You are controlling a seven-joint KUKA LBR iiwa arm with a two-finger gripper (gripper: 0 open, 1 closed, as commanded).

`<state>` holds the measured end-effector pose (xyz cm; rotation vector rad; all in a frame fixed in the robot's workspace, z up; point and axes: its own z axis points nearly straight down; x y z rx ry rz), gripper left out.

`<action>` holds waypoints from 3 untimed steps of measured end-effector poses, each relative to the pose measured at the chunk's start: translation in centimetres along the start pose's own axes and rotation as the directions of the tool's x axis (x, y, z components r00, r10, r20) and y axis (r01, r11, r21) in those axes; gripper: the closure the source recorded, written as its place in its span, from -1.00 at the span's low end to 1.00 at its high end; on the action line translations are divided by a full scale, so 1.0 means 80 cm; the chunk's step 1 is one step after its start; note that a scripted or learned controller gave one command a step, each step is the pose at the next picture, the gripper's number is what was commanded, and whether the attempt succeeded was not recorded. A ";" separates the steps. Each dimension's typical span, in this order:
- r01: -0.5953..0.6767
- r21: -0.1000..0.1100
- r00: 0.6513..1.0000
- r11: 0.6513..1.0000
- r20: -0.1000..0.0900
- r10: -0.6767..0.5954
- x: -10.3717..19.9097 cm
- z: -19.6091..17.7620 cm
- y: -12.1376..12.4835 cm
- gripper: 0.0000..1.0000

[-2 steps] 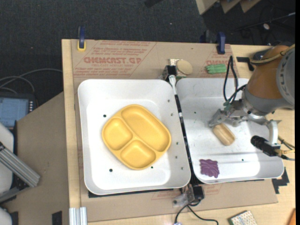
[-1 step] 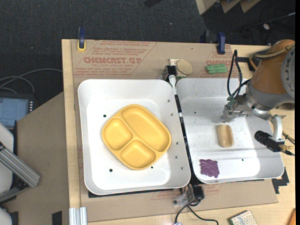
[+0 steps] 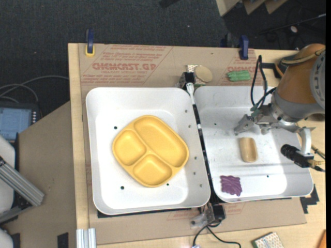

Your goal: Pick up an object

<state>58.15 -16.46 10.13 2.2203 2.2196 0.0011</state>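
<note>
In the right bin (image 3: 217,112) lies a tan, loaf-shaped object (image 3: 248,150) near the middle. A small purple, lumpy object (image 3: 231,184) rests closer to the bin's front edge. My gripper (image 3: 253,129) hangs just behind the tan object, above the bin floor, reaching in from the right. It is open and nothing sits between its fingers. The grey arm with its orange band (image 3: 302,76) rises at the right edge.
The left bin (image 3: 103,107) holds a yellow divided plate (image 3: 150,150). A green item (image 3: 238,76) and a round tan piece (image 3: 205,74) lie on the bench behind the bins. A black cable (image 3: 256,81) hangs by the arm. A black fitting (image 3: 295,155) juts over the right bin's right side.
</note>
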 end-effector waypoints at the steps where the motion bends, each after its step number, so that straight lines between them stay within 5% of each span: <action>1: 0.000 0.009 1.000 1.000 -0.005 0.000 0.043 0.022 -0.065 -1.00; 2: -0.002 0.000 1.000 1.000 0.000 0.002 0.040 0.008 -0.061 1.00; 3: 0.014 -0.012 1.000 1.000 -0.005 -0.014 0.174 -0.112 -0.001 1.00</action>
